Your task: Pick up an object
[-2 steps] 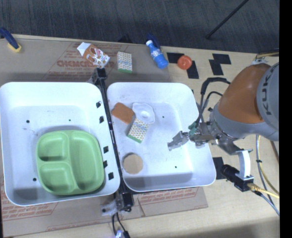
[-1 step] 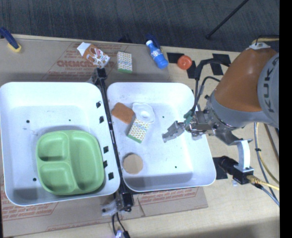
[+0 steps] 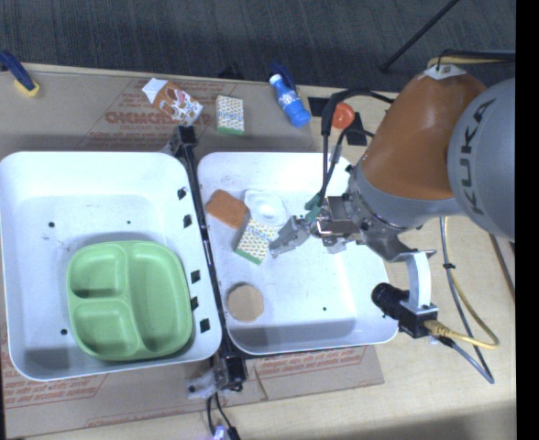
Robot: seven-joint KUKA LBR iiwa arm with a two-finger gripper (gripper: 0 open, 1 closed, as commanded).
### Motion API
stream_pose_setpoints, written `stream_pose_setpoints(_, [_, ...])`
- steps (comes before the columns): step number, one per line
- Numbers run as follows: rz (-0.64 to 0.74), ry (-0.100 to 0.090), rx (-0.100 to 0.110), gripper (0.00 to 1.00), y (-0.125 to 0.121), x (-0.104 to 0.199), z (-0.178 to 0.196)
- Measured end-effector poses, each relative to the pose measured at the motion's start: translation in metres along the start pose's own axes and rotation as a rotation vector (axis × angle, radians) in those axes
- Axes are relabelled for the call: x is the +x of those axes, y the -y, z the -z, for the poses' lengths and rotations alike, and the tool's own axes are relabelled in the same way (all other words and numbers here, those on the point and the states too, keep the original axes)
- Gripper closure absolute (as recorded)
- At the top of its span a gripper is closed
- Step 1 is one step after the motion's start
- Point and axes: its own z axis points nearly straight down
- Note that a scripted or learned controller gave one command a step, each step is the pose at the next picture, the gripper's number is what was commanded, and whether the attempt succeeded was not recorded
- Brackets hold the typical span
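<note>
Right white bin [image 3: 343, 324] holds a patterned box [image 3: 254, 242] touching the hand [image 3: 288, 236]; its grip state unclear.

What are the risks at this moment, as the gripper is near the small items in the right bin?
1. The gripper sits beside the green patterned box, which touches the orange block; closing might push both rather than grasp one.
2. The clear cup lies close by and may get knocked.
</note>
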Motion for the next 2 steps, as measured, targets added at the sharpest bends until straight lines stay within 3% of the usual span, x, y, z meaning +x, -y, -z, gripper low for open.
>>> stream_pose_setpoints(1, [0.000,-0.001,0.007,0.00,0.002,0.046,-0.093])
stream_pose_setpoints(2, [0.003,0.001,0.004,0.00,-0.004,0.103,-0.092])
